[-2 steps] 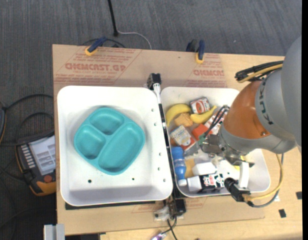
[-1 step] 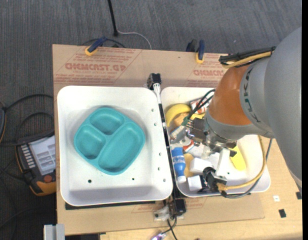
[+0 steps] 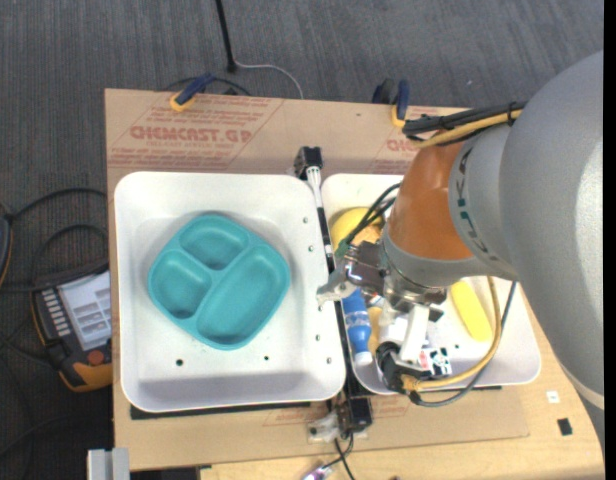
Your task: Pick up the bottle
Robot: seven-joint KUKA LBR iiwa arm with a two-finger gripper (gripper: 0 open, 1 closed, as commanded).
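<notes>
The bottle (image 3: 356, 326), clear with a blue label, lies lengthwise along the left wall of the right bin (image 3: 523, 363). My gripper (image 3: 373, 298) hangs low over the left half of that bin, directly above and just right of the bottle's upper end. The grey and orange wrist covers most of the gripper and part of the bottle.
A teal divided plate (image 3: 220, 279) sits in the left bin (image 3: 138, 368). In the right bin, a yellow thing (image 3: 346, 224) shows behind the wrist and another yellow piece (image 3: 472, 308) lies at its right. The arm's bulk covers the bin's far right.
</notes>
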